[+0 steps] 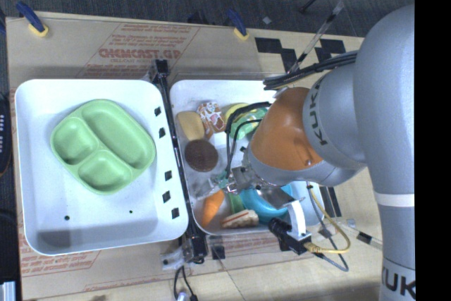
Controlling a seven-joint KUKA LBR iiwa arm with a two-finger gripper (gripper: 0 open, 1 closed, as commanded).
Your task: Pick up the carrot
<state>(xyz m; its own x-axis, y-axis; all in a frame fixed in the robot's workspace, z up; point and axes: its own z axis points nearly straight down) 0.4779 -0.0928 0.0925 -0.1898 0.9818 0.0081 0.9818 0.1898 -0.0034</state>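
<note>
The carrot (pixel 211 207) is a short orange piece lying in the front left corner of the right bin (pixel 184 91). My gripper (pixel 230 185) hangs low over the bin just right of and behind the carrot, close to its upper end. The orange wrist band and grey arm cover most of it. I cannot make out whether it touches the carrot.
In the right bin lie a brown disc (pixel 201 155), a tan bread roll (pixel 189 125), a sprinkled pastry (pixel 210 115), a yellow-green item (pixel 237 111), a blue object (pixel 266 206) and a toast slice (pixel 240 220). The left bin (pixel 42 222) holds a green divided plate (pixel 103 144).
</note>
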